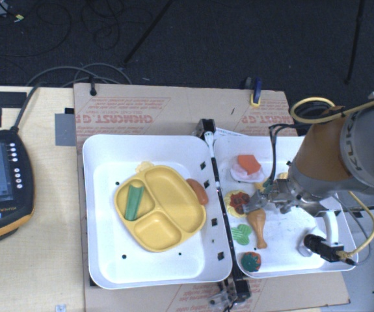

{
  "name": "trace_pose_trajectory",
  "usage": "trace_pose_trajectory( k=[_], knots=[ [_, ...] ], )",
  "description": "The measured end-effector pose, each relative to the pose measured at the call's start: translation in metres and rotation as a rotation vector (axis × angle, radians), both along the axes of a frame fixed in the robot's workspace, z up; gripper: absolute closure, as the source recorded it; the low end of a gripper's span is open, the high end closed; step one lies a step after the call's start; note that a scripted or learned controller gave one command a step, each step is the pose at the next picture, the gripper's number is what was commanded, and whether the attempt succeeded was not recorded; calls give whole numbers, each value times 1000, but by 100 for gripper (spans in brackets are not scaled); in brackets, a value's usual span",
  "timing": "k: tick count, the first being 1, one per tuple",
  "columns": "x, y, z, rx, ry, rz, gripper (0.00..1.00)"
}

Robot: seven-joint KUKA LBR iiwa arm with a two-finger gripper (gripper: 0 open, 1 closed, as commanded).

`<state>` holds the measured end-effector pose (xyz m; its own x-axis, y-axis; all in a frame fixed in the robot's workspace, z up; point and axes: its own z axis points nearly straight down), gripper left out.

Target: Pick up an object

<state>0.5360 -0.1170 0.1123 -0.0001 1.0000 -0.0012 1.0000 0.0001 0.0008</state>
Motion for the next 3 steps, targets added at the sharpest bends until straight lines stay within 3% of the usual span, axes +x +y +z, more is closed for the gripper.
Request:
trace_pose_trajectory(
  k=[1, 2, 3],
  knots=[
    [-21, 32, -28, 0, 5, 0, 0],
    [-21, 30, -19, 4, 11, -7, 100],
    [-60, 90, 76, 5, 5, 5, 100]
  ],
)
